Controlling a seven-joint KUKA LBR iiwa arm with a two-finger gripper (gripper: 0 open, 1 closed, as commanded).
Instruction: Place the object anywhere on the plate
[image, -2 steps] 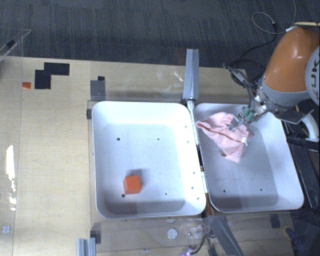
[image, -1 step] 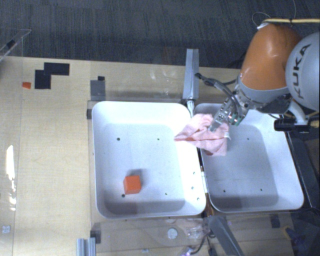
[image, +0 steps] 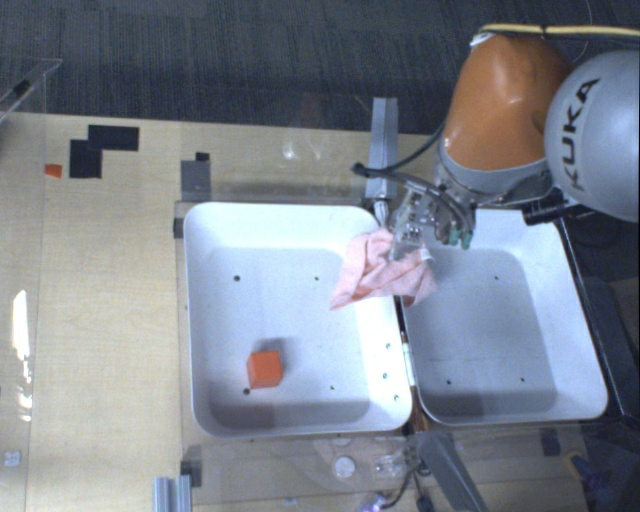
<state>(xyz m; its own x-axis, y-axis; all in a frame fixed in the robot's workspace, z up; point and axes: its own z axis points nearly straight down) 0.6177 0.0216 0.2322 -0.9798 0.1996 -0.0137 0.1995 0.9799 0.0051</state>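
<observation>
The gripper (image: 415, 243) pinches a pink cloth (image: 378, 272) at its twelve o'clock edge; soft and light, the cloth droops over the bins' shared rim (image: 402, 330).

I see a small orange block (image: 265, 369) in the left shallow white bin (image: 210, 300) on the pale wooden worktop (image: 90, 330).

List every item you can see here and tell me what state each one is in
pink cloth: crumpled, draped over the divide between the bins, under the gripper.
orange block: resting on the left bin floor, untouched.
right bin: sits beside the left bin.
gripper: at the cloth's top.
</observation>
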